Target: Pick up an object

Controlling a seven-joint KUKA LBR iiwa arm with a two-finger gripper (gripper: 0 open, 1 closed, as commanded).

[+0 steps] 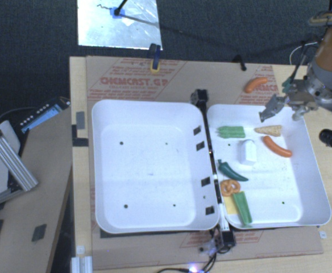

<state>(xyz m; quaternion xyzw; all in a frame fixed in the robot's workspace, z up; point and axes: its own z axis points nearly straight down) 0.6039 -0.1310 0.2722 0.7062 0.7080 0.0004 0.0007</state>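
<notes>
Claw (pixel 282 110) spread wide and holding nothing, hovering over the right bin's (pixel 314 181) far edge: approach step, with the tan wedge (pixel 269 131) just below it and the orange sausage (pixel 277 147) beyond; next, descend, centre and close.
</notes>
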